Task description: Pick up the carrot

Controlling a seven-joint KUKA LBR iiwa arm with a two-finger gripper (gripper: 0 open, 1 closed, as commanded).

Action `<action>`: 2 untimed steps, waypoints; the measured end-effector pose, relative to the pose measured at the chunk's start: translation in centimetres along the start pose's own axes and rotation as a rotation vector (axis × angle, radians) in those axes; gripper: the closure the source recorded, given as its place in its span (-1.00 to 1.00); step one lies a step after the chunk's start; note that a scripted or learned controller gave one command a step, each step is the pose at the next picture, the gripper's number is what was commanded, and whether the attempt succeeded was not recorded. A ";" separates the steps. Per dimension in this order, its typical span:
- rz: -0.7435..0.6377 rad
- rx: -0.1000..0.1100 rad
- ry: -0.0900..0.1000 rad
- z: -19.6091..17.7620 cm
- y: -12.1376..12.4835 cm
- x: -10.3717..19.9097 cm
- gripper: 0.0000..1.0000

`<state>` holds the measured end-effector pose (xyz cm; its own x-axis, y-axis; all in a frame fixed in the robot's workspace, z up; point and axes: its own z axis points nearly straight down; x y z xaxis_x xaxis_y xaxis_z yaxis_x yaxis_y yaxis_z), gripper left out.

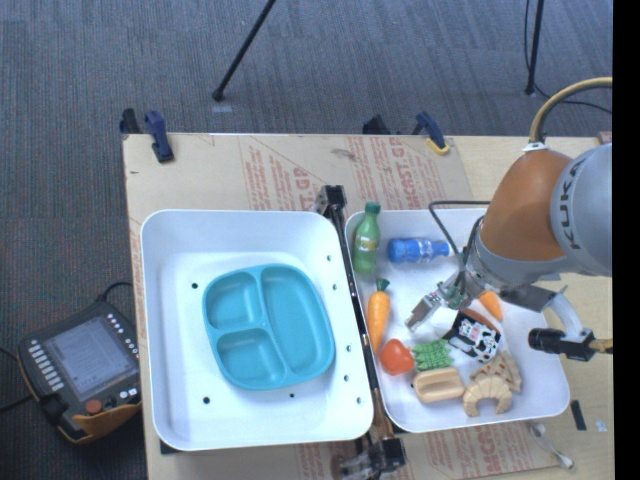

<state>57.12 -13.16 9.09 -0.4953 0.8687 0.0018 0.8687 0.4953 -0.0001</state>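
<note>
Carrot: small orange toy carrot with a green top [378,312], lying at the right white bin's [556,396] left side, free of the gripper.
Neighbours: green plastic bottle [366,238] above it, red tomato [396,356] touching its lower end, blue bottle [417,250] up right.
Gripper: metal two-finger gripper [428,308] just right of the carrot, fingers apart, empty.
Writing: "KUKA" on the grey arm [585,218].
Left bin: blue divided plate [268,325].

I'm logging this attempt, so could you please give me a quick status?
Gripper hovering in the right bin, nothing visibly held. Carrot lying by the bin's left wall, untouched. Tomato touching its lower end.
</note>
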 end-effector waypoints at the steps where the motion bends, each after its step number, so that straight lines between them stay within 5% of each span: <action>1: 0.190 -0.001 0.002 0.2 -0.7 -6.0 -1.00; 2: 0.189 -0.001 0.001 -0.8 -0.6 -6.0 1.00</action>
<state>59.55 -18.72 9.86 -0.3235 0.9462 0.0031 0.9462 0.3235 0.0006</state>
